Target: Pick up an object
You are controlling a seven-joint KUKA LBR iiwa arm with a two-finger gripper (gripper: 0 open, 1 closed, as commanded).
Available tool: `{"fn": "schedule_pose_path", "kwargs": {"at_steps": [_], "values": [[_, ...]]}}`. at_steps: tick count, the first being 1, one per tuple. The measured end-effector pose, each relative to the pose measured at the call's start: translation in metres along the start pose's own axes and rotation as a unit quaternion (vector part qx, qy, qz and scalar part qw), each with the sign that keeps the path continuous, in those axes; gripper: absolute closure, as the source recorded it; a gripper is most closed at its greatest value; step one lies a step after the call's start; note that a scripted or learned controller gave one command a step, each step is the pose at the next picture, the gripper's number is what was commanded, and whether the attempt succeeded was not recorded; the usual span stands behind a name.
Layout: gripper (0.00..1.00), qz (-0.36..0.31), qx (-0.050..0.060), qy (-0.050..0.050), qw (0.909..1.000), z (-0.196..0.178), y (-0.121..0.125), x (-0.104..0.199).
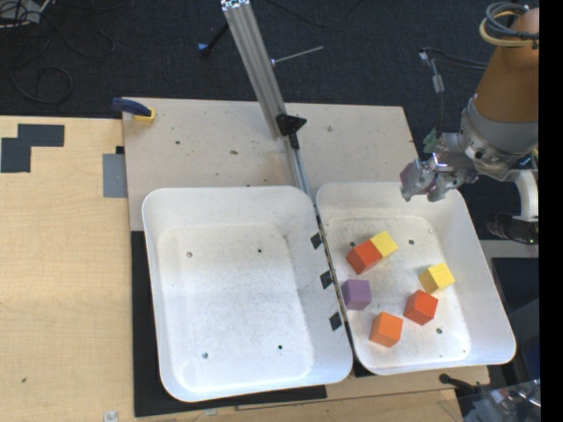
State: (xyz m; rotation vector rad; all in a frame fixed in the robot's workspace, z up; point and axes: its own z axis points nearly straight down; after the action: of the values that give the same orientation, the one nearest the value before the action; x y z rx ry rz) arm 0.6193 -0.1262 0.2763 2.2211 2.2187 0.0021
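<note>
Several small blocks lie in the right bin [479, 262]: a red block [362, 257] touching a yellow block [383, 243], a purple block [356, 294], an orange block [385, 329], a second red block [420, 307] and a second yellow block [436, 277]. My gripper [423, 181] hangs above the right bin's far rim, up and to the right of the blocks and well apart from them. Nothing shows between its fingers.
The left bin [167, 236] sits beside the right one, with black clips [326, 279] along the shared edge. A slanted aluminium rail [258, 60] rises behind the bins. A blue and yellow clamp [133, 108] lies at the board's far left corner.
</note>
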Motion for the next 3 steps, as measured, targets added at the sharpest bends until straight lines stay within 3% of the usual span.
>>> {"fn": "schedule_pose_path", "kwargs": {"at_steps": [2, 3], "values": [[1.00, -0.003, 0.003, 0.001, 1.0000, 0.008, 0.016, 0.118], [1.00, -0.003, 0.005, 0.001, 1.0000, 0.030, 0.023, 0.166]]}}
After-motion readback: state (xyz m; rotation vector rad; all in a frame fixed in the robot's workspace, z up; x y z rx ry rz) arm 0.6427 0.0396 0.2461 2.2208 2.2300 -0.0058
